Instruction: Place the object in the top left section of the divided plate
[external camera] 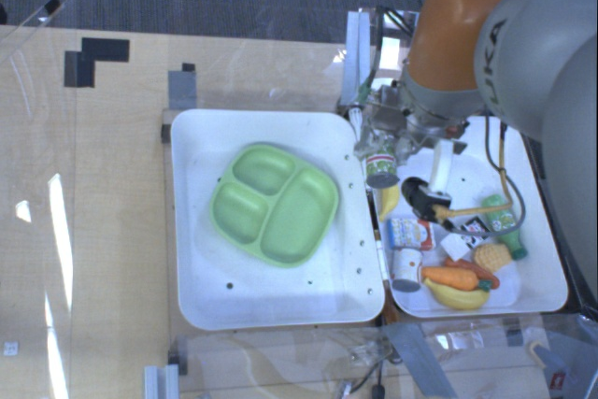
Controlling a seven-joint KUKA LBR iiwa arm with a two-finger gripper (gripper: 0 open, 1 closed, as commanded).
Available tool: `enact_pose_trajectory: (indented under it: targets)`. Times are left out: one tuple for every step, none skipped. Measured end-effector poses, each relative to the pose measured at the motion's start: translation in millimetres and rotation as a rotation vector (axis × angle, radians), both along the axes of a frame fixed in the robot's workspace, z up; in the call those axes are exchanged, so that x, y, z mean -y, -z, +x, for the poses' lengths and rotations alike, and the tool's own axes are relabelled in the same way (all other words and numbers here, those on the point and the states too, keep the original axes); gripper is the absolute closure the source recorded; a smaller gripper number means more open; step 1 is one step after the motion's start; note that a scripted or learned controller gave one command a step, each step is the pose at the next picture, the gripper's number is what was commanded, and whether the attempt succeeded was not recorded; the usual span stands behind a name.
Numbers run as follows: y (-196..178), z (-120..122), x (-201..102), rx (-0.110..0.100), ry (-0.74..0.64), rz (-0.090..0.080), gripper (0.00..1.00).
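Can (380, 167), small with a green and red label, is sitting right under the pincer (383, 143), over the seam where the two bins are meeting. From where I'm standing I cannot tell whether the pincer is closed on it or only hovering on top of it; the metal is hiding the contact. I also cannot tell whether the can is hanging clear or resting on the bin edge.

Just to its left, the plate (301, 218) is lying green and bare in the left bin (201, 294), turned at a slant, with two small sections on its far and left side and one large section toward the arm. The can is sitting well apart from those small sections.

I'm reading this as the carry step, with the placing not yet done. The next move is calling for a sideways run across the large section to the top left one, then a lowering and a release, if the can is indeed gripped. If it is not, a fresh grasp is coming first.

Behind the can, the right bin (551, 292) is crowded: a carrot (453, 277), a banana (458, 297) and other small toys are lying close together.

The arm (537, 61) is reaching in from the right, its orange band (448, 23) sitting above the wrist, and the wrist is pointing steeply down over the bins' shared edge.
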State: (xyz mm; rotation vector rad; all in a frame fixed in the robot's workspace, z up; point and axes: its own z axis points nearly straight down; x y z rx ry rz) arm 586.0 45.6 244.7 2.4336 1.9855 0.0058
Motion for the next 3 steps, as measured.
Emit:
enact_pose_trajectory:
  targets:
    - [-9.2,-4.4,-59.9,-0.001,0.051,-0.001,1.00]
    - [84.6,-48.5,-112.8,-0.003,-0.012,-0.001,1.00]
    - [-55.3,-18.0,-65.3,0.002,0.029,-0.001,1.00]
